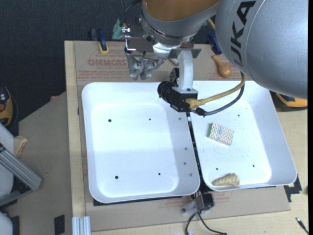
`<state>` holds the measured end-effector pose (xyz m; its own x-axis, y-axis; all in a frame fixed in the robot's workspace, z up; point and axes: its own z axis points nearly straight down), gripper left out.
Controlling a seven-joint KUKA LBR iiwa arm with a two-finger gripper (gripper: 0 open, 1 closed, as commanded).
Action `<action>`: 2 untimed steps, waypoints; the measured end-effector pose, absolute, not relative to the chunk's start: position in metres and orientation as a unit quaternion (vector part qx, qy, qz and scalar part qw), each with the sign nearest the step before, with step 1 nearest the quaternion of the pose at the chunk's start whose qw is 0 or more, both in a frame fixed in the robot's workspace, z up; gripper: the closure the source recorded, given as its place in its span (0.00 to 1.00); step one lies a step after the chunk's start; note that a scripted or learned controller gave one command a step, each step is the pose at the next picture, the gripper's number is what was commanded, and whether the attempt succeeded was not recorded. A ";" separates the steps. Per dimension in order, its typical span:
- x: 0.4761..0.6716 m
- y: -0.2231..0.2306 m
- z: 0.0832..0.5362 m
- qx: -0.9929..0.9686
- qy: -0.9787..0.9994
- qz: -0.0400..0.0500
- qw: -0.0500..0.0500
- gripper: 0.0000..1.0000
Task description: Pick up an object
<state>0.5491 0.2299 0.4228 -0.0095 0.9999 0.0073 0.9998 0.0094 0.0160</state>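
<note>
Nearest, on the desk (44, 146), a tan, lumpy piece (225, 180) lies at the right bin's (274, 131) front rim. Behind it rests a flat, speckled pad (220, 133), mid-bin, well apart. Farther back, the jaws (142, 68) hang over the cardboard behind the left bin (132, 146); whether they gape or grip, I cannot tell. A good pick likely means centring over the pad, then descending squarely.

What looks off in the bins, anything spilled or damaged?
Nothing stands out. In the right bin, a small patterned packet lies slightly askew and a tan lumpy object sits by the front rim. No spill or damage visible.
</note>
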 end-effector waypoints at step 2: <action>0.480 0.225 0.433 0.706 0.708 0.007 0.002 1.00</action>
<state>0.4798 0.2247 0.4329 -0.0024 1.0000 0.0071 0.9999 0.0023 0.0134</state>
